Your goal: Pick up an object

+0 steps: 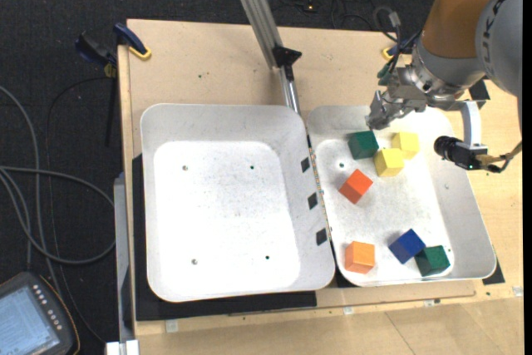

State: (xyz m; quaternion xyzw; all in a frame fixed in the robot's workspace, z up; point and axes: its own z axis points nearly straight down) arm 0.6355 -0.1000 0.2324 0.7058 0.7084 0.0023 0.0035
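The right bin (465,212) holds several small cubes. A green cube (362,145) lies at the back, with two yellow cubes (388,161) (405,143) just right of it. An orange cube (356,184) sits below them. Near the front lie another orange cube (360,256), a blue cube (406,245) and a dark green cube (432,259). My gripper (381,117) hangs over the bin's back edge, just above and right of the green cube, with nothing seen in it.
The left bin (166,129) lies beside the right one. A metal pole (253,0) slants across the bench's back to a black clamp (287,58). A blue-and-yellow clamp (125,39) grips the back left corner. Cables trail off the wrist at right.
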